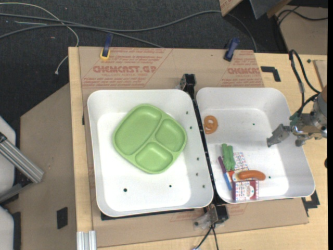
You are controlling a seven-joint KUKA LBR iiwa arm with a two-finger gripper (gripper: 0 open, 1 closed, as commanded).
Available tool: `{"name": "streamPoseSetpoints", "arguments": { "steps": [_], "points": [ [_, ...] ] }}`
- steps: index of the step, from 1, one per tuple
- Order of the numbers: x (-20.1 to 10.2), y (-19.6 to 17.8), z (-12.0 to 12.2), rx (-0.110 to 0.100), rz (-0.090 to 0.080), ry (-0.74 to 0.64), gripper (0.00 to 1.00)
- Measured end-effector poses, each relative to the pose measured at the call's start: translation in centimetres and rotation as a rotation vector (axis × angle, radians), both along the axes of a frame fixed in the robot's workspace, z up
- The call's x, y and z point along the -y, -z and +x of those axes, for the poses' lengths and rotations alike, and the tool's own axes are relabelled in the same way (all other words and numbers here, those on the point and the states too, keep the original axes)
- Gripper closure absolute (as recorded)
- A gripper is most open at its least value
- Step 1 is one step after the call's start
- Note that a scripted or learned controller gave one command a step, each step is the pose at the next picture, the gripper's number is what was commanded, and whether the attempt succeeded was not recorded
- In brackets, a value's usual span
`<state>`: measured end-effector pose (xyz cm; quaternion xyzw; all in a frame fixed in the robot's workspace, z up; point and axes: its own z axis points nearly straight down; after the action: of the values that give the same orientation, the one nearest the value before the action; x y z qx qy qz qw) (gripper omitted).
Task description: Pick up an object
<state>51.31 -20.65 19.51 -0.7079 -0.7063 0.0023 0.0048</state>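
The right bin (270, 100) holds a small pile near its front left: a green stick-like piece (228, 155), a purple pen (222, 166), an orange-red sausage shape (251, 175) and a small printed packet (244, 191). An orange ring (210, 124) lies apart by the bin's left wall. My gripper (289, 137) hangs over the right side of this bin, to the right of the pile and apart from it. Its fingers (276, 136) are spread open with nothing between them.
The left bin (104, 108) carries a green plate (150, 138) with three compartments. Black clips join the bins at back (188, 81) and front. Cardboard lines the bench, with blue clamps (231, 48) along its far edge.
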Motion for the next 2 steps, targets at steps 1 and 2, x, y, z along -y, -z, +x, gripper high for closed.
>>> {"name": "streamPoseSetpoints", "arguments": {
  "steps": [1,2],
  "points": [
    [0.0,-0.4,0.2,0.009,-0.002,-0.002,0.0],
    [0.4,5.4,0.5,0.009,-0.002,-0.002,0.0]
  ]
}}
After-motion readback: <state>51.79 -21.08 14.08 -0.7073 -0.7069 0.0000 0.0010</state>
